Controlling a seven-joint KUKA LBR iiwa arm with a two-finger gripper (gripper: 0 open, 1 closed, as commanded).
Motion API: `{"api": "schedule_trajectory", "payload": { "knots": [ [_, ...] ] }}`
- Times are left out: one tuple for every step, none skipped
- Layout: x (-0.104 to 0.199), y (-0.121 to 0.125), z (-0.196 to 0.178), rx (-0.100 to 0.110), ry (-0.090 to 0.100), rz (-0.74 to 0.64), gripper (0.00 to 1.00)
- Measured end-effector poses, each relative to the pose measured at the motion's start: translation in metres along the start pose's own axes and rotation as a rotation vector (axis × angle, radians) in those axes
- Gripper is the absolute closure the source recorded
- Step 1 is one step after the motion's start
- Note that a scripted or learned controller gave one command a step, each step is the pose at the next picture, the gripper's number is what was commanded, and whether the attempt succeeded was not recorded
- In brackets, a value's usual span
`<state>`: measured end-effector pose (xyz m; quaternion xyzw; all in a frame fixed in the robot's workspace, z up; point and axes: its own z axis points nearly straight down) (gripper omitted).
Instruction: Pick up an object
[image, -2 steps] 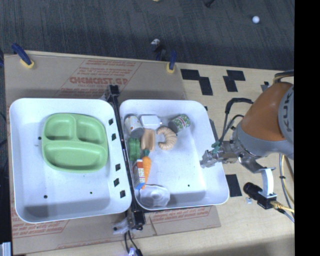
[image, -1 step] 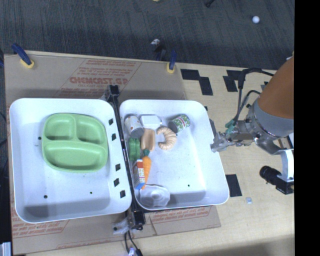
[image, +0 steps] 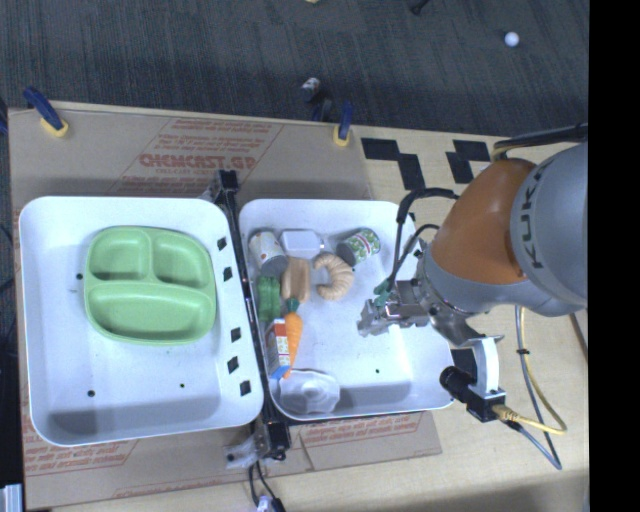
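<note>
The right bin (image: 385, 385) holds several small items along its left side: a tan croissant-shaped piece (image: 335, 275), a beige bread piece (image: 295, 278), a green leafy piece (image: 269, 297), an orange carrot (image: 288, 338), a grey can (image: 265, 248), a green-labelled can (image: 360, 244), a pale block (image: 299, 241) and a white cup (image: 310, 392). My gripper (image: 378, 318) hangs low over the bin's bare right middle, right of the croissant and apart from every item. Nothing shows between its fingers.
The left bin (image: 50, 395) carries a green divided tray (image: 150, 283). A black clip rail (image: 238, 290) runs between the bins. Both sit on brown cardboard (image: 200, 150) held by blue clamps. The arm's grey and orange body (image: 500, 240) overhangs the right bin's right rim.
</note>
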<state>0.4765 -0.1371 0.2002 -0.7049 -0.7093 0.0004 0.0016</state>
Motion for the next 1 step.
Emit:
{"api": "schedule_trajectory", "payload": {
  "knots": [
    [-0.075, 0.0835, -0.097, -0.006, -0.003, 0.001, 1.0]
  ]
}}
